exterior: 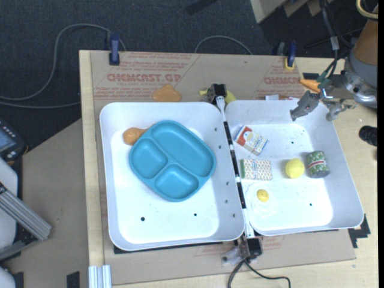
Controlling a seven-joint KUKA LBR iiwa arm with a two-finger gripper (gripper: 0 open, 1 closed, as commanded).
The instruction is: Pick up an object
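Note:
My gripper (316, 109) hangs over the far right corner of the right bin (336, 216); its two fingers stand apart, open, with nothing between them. In the bin below lie a red and white packet (251, 140), a patterned flat packet (257, 169), a yellow ball (294, 168), a green patterned can (317, 164) on its side, and a small yellow piece (262, 194). The ball and can lie in front of the gripper, well apart from it.
The left bin (120, 221) holds a blue divided plate (172, 159) with an orange object (132, 135) at its far left rim. An orange lump (167, 93) and a yellow and black item (216, 92) lie on the board behind the bins. Blue clamps (113, 48) grip the far edge.

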